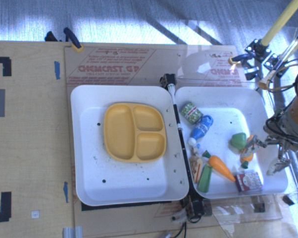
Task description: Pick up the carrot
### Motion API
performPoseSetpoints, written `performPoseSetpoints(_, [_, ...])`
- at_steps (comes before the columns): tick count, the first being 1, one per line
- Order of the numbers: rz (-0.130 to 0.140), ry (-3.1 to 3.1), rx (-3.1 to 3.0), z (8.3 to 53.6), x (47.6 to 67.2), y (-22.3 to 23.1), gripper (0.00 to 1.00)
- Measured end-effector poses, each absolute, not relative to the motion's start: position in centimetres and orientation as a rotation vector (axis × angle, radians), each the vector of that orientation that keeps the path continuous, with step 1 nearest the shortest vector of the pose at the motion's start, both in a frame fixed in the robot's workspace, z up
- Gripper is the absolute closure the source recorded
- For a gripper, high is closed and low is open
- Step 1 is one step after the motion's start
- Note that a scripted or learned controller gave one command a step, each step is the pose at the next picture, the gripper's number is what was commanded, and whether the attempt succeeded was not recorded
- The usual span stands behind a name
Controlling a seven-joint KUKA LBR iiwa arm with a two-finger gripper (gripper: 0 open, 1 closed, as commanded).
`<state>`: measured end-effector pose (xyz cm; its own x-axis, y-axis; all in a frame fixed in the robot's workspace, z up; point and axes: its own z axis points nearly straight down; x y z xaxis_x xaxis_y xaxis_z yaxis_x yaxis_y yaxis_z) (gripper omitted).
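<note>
- Over by the right bin's [223, 99] right wall hangs the tool [277, 155]; I cannot tell how it is set.
- Low in that bin lies the carrot [221, 166], beside a green stick [205, 178].
- A yellow plate [134, 132] sits in the left bin [84, 148].

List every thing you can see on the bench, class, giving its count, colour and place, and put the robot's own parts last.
bins: two, white, side by side on the bench
plate: one, yellow, three compartments, left bin
carrot: one, orange, right bin, near its front
can: one, green and white, right bin, back left
bottle: one, blue, beside the can
green vegetable: one, long, dark green, left of the carrot
green toy: one, right bin, right side
carton: one, red and white, front right corner
end effector: one, grey metal, right bin's right edge
</note>
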<state>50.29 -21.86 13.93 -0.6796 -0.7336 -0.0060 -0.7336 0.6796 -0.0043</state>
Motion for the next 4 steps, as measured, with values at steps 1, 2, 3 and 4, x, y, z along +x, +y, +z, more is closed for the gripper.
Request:
performPoseSetpoints(1, [-0.030, 2.758, -1.497, 9.8, 50.0, -17.2, 0.00])
performPoseSetpoints(2, [-0.045, 2.929, -1.072, 10.0, 50.2, -12.8, 0.00])
performPoseSetpoints(3, [-0.031, 3.093, -0.383, 9.8, 50.3, -10.6, 0.00])
performPoseSetpoints(4, [-0.017, 3.118, 0.215, 9.6, 51.4, -10.6, 0.00])
